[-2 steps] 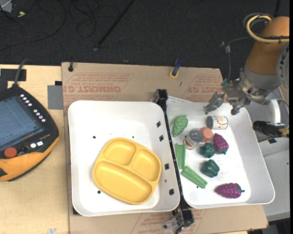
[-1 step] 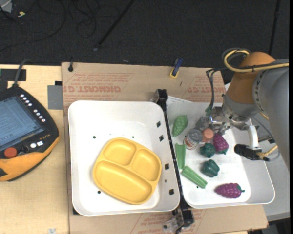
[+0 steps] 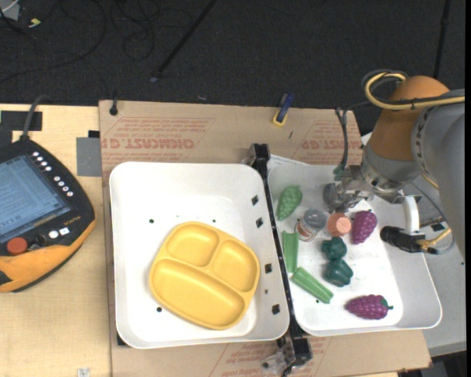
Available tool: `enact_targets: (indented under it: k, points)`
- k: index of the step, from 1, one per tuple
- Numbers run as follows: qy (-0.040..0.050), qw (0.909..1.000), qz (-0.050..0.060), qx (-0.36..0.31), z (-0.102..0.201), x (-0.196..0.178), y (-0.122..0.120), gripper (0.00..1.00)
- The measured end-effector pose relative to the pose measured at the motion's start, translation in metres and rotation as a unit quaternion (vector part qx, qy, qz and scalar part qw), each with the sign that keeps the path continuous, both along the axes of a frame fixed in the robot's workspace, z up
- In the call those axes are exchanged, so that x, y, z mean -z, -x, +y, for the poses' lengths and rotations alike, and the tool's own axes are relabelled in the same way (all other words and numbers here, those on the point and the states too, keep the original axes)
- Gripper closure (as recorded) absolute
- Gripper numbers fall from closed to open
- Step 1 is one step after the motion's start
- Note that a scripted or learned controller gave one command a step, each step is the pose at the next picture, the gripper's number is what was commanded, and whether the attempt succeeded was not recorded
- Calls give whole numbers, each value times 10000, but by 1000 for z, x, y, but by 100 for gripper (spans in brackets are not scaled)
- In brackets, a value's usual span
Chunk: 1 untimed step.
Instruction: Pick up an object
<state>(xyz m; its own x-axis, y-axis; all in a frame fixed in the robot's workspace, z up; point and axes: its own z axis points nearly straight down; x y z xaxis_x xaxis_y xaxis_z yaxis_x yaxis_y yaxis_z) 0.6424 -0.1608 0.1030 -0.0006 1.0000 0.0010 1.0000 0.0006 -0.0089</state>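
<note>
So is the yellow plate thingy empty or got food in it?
Empty. The yellow divided tray lies flat in the left bin, and all its compartments show bare yellow. The toy foods are in the right bin.

The right bin (image 3: 424,305) holds a cluster of small toy foods; at its eleven o'clock lies a pale green leafy vegetable (image 3: 289,202), tilted; just below it, along the bin's left wall, a flat green pod (image 3: 290,250) lies upright toward twelve; at six o'clock a longer green stalk (image 3: 312,284) slants from ten to four; near the centre sit two dark green peppers, one (image 3: 334,248) above the other (image 3: 339,272), close together; at the centre's twelve o'clock a small grey-capped jar (image 3: 308,226) and an orange-pink round piece (image 3: 340,225) lie side by side; just right of them a purple grape bunch (image 3: 363,226) stands tilted; a second purple grape bunch (image 3: 368,306) lies flat at five o'clock.
</note>
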Motion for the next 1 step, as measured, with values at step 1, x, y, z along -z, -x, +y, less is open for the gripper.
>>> enact_targets:
  k: [1]
  points:
    - [1, 10000, -90, -20, 48, -105, -4, 100]
